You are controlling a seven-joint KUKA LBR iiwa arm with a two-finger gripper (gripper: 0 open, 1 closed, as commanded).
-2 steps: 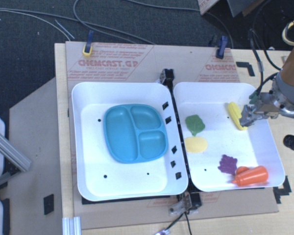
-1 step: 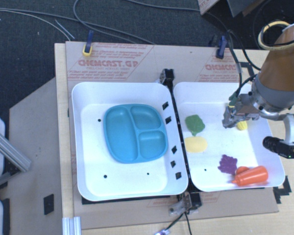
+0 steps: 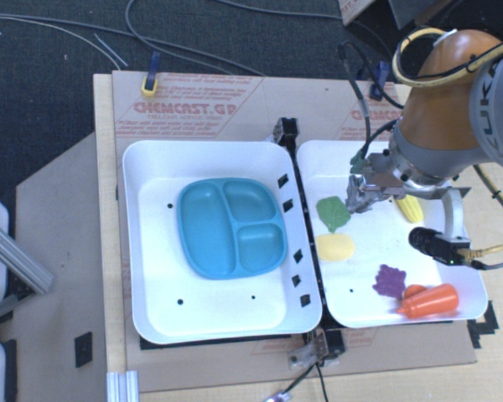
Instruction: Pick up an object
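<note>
My gripper (image 3: 358, 198) hangs low over the right bin (image 3: 365, 312), just right of a green leafy toy (image 3: 333, 213) and touching or nearly touching its edge. A yellow lemon-like toy (image 3: 334, 246) lies just below the green one. A yellow corn piece (image 3: 410, 208) shows partly from under my wrist. A purple grape-like toy (image 3: 390, 281) and an orange carrot (image 3: 428, 301) lie at the bin's front right. Nothing shows between my fingers.
The left bin (image 3: 151, 308) holds a blue divided plate (image 3: 231, 227). A black divider with clips (image 3: 295, 216) runs between the bins. A black fitting and cables (image 3: 436, 245) hang from my arm over the right bin. Cables lie on the dark floor behind the bench.
</note>
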